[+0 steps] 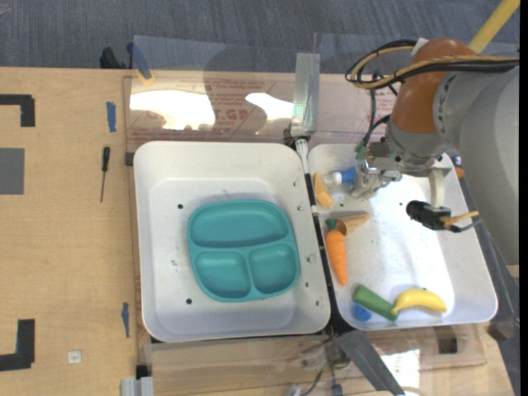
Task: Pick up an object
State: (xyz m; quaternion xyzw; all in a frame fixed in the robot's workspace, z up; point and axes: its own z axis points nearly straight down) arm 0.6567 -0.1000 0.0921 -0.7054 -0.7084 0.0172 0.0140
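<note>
No object is named, so the likeliest target is the blue-white item (339,177). It lies in the 11 o'clock corner of the right bin (437,262), just at 9 o'clock of the gripper (371,177). What the item is I cannot make out.

The gripper sits low over that corner, close to the item. Nothing shows inside it, and I cannot tell how wide it stands.

A yellow piece (322,193) lies just at 7 o'clock of the item, by the bin's wall. At 6 o'clock of these, a tan wedge (353,218) lies at the top of a carrot (337,256), which runs along the 9 o'clock wall. Near the bin's 6 o'clock edge lie a green stick (375,300) and a banana (421,302), close together. The left bin (157,221) holds a teal plate (242,248) at its centre. Both bins sit on the desk (58,246).

I judge the task to be at the reach. The arm is in place over the corner cluster, but every object looks to be resting on a bin floor. The closing on one object and the lift clear of the bin seem yet to be done.
</note>
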